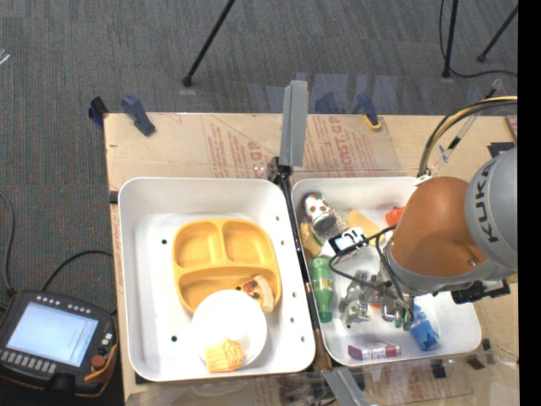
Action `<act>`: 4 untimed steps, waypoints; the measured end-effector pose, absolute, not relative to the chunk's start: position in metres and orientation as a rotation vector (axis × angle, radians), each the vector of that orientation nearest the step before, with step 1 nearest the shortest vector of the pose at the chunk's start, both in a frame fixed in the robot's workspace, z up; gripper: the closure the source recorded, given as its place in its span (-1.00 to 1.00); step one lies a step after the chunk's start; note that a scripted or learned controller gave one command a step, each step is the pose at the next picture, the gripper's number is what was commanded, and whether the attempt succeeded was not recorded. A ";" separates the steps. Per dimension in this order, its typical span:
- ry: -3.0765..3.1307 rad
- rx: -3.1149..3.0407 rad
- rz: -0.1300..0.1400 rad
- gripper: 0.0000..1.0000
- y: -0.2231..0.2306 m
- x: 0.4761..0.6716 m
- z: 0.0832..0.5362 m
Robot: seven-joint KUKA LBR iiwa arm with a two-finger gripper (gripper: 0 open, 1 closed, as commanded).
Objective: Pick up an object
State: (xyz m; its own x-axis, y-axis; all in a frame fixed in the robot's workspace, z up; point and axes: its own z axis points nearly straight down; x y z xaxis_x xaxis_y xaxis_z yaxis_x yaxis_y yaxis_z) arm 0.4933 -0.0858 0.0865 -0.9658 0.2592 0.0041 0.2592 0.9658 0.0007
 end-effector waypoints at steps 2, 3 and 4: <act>-3.004 -0.969 -0.004 1.00 -0.105 0.573 0.209; -3.007 -0.929 -0.002 1.00 -0.084 0.634 0.245; -3.047 -0.705 0.000 1.00 -0.159 0.581 0.112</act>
